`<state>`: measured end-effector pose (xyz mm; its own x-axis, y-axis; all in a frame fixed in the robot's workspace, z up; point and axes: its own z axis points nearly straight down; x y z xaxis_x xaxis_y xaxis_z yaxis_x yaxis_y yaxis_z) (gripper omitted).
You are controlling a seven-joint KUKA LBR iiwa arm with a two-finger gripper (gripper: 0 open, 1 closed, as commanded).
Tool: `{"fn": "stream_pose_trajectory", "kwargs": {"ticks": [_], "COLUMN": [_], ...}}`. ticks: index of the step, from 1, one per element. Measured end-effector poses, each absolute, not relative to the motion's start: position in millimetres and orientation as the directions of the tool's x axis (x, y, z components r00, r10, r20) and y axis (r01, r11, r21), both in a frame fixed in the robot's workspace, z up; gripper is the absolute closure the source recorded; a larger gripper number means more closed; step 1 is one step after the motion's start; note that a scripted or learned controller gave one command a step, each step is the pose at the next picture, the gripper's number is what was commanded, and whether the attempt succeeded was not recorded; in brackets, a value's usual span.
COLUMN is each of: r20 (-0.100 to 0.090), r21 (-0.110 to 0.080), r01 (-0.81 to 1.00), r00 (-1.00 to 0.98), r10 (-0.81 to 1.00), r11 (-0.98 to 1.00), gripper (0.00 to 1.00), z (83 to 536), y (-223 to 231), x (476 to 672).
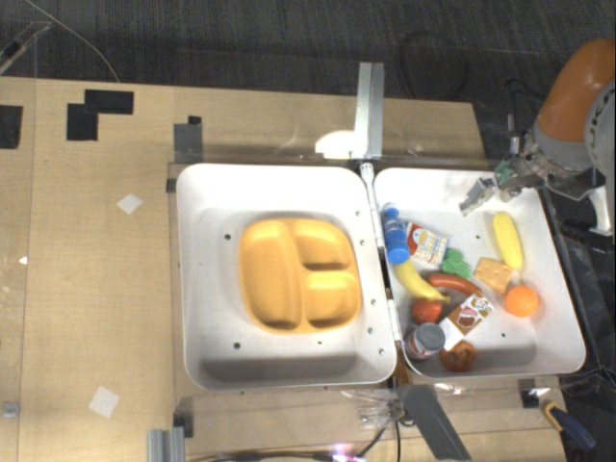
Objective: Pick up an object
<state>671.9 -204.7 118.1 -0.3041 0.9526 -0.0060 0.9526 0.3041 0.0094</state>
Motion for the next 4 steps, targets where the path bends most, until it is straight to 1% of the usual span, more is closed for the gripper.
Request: {"fn": "stream_pose_trajectory", "kwargs": {"ticks": [1, 2, 3, 4], "r20": [-0.002, -0.011, 0.002, -0.001], "r21": [0.009, 0.041, 0.006, 0.008], "r01": [0.998, 0.999, 0.927, 0.992], "r00": [0.056, 0.009, 0.375, 0.124], "r10": [0.998, 1.0, 0.927, 0.992], "r11": [-0.056, -0.008, -0.375, -0.124], "gripper": [0.0, 0.0, 0.0, 0.0], "z": [147.6, 104.1, 104.8, 102.8], "y": [-204.9, -191.4, -155.5, -192.9], "x": [664.5, 621.5, 618.9, 656.2]}}
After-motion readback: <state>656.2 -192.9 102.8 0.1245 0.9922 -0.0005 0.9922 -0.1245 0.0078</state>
